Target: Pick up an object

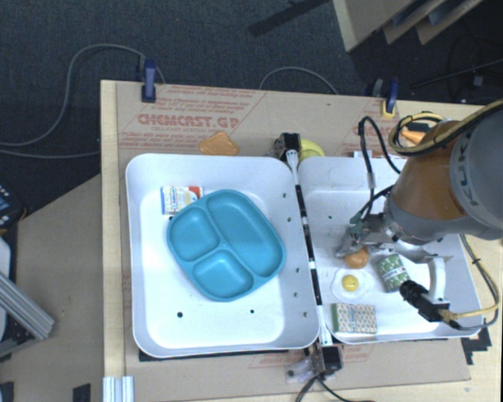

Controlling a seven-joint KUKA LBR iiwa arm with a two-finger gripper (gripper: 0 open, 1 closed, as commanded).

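Now | end effector (359,241): state unclear | beside orange piece (357,258) | right bin (330,199)

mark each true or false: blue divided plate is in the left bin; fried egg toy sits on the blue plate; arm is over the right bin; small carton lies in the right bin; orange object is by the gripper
1. The blue divided plate is in the left bin: true.
2. The fried egg toy sits on the plate: false, it lies in the right bin.
3. The arm is over the right bin: true.
4. The small carton is in the right bin: false, left bin, beside the plate.
5. An orange object lies by the gripper: true.
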